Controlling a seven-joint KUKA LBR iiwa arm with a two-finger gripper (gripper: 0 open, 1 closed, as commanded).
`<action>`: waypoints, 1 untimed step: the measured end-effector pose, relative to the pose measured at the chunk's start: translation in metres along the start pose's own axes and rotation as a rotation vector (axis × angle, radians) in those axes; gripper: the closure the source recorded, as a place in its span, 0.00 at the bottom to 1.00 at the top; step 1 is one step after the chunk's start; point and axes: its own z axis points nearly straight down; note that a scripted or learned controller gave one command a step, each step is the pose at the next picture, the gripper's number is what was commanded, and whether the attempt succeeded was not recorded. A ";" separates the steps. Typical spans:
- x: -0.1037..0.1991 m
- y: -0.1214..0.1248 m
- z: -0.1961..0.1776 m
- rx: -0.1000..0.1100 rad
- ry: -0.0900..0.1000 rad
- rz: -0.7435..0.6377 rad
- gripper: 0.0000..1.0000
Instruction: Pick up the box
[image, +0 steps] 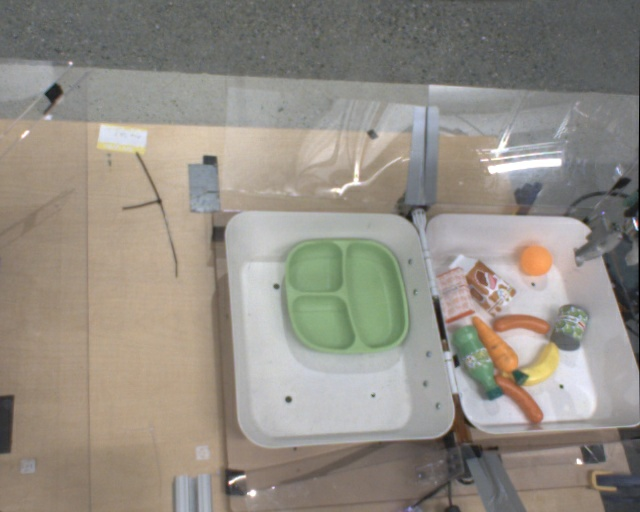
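Note:
The box (491, 288) is a small brown, red and white carton lying tilted in the right bin (600, 400), toward its far left. A flat white packet with red print (455, 294) lies against its left side. My gripper (596, 246) hangs at the right edge of the camera view, over the bin's far right corner. It is well to the right of the box and touches nothing; an orange ball (537, 260) lies between them.
Around the box lie a sausage (521, 324), a carrot (497, 346), a green bottle (476, 362), a banana (541, 365), a second sausage (521, 399) and a small can (570, 325). The left bin (260, 400) holds a green divided plate (347, 295).

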 end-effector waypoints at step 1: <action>0.068 -0.032 0.141 0.002 0.002 -0.023 0.00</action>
